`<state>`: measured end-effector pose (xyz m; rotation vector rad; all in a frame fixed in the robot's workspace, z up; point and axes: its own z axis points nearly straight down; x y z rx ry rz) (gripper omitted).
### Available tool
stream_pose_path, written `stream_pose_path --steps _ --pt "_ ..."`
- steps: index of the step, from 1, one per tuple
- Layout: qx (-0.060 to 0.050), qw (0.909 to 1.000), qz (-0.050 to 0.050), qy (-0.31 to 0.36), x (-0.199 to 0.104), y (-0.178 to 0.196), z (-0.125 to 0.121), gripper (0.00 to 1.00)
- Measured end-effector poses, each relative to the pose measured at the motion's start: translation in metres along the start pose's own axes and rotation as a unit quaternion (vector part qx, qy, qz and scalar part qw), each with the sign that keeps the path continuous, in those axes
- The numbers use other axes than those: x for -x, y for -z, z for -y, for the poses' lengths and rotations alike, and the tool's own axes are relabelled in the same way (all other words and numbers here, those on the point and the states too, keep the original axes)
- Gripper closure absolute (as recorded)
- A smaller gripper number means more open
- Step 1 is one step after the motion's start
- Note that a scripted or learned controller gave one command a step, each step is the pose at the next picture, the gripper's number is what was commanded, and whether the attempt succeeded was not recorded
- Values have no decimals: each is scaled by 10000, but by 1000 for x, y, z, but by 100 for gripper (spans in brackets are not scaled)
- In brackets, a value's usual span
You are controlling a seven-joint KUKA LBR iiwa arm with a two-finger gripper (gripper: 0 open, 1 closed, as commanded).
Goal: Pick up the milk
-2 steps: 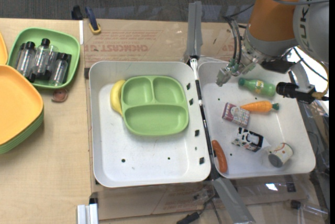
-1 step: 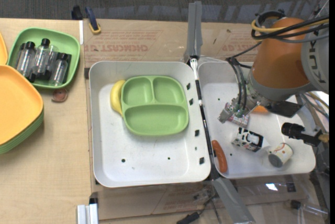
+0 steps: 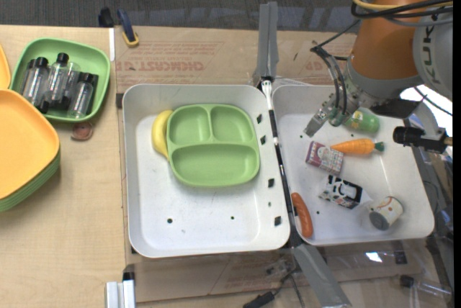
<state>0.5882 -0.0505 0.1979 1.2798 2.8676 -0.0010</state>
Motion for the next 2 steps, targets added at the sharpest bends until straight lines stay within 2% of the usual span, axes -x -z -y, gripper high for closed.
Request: stream_pose_path --steps 1,2 --pt "-19 9686 -10 -2486 -15 6 31 100" --pt "-6 9819 4 -1893 32 92 -40 100"
